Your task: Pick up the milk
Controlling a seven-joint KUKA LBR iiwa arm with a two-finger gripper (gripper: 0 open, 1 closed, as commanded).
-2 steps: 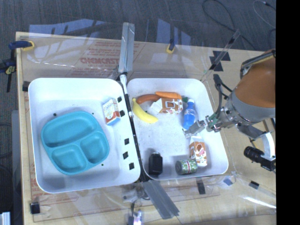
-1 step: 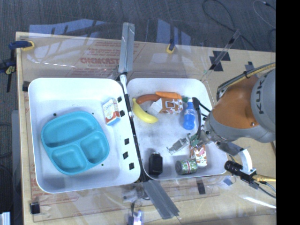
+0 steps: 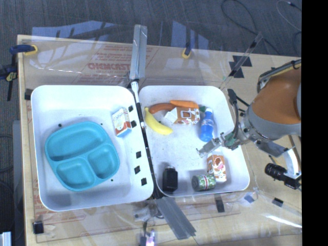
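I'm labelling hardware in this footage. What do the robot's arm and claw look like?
The arm is a bulky rounded body, orange on top with grey beneath. Its slim grey metal claw reaches out from a grey wrist, and black fittings sit below the arm.

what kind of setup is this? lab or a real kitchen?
Most likely a robot manipulation lab bench, not a kitchen. Two white bins sit side by side under taped clear sheeting, an orange-banded arm reaches in, and the contents are toy-like groceries: banana, blue bottle, can, a blue divided tray.

bare floor mid right bin (image 3: 179, 150), bottle (image 3: 206, 125) (blue) and can (image 3: 204, 182) flanking
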